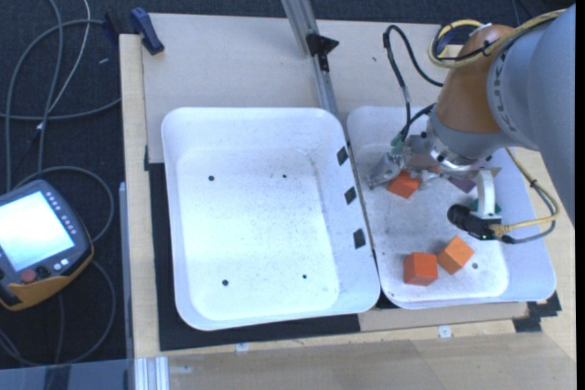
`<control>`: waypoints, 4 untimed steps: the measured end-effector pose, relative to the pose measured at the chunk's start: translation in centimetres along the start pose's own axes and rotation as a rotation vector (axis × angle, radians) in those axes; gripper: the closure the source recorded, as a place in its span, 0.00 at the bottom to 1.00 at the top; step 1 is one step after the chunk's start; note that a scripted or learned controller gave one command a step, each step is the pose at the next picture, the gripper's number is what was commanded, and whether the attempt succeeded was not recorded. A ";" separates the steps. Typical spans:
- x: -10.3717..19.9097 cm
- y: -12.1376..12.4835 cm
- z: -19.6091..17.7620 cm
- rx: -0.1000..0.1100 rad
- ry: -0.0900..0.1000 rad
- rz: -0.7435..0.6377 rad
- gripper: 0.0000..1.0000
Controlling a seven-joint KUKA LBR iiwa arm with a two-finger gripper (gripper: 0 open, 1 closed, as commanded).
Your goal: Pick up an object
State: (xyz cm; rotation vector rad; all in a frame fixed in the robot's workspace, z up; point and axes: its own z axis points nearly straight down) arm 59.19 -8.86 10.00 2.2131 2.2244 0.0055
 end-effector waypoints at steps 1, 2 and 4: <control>-0.2 -0.2 -1.1 0.003 0.000 0.002 1.00; -0.2 -0.2 -1.0 0.004 0.000 0.002 0.00; -0.3 8.1 -4.0 -0.001 0.000 0.003 0.00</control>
